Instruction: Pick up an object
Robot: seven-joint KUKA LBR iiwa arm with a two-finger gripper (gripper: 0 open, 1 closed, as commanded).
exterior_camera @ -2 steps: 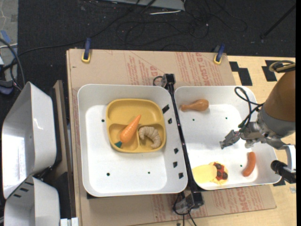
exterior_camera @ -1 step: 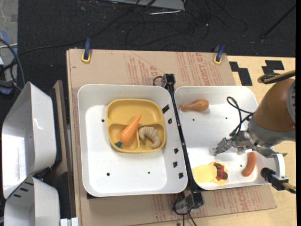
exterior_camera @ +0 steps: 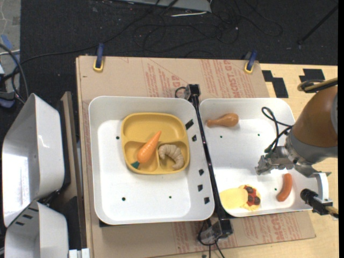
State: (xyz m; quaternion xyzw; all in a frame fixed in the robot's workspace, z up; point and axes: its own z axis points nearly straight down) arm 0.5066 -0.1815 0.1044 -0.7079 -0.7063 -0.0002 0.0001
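Note:
In the right bin (exterior_camera: 279,112) lie a brown chicken drumstick (exterior_camera: 223,121) at the back left, an orange-red sausage (exterior_camera: 285,187) at the front right, and a pale yellow piece topped with red bits (exterior_camera: 242,198) at the front edge. My gripper (exterior_camera: 267,164) hangs low over the right bin's floor, left of the sausage and above the yellow piece, touching neither. Nothing shows in its grasp. The orange band and grey wrist (exterior_camera: 317,128) cover the bin's right side.
The left bin (exterior_camera: 102,144) holds a yellow divided plate (exterior_camera: 134,128) with an orange carrot (exterior_camera: 149,147) and a pale shrimp (exterior_camera: 172,155). A black cable (exterior_camera: 274,123) loops over the right bin. White containers (exterior_camera: 32,149) stand left of the bench.

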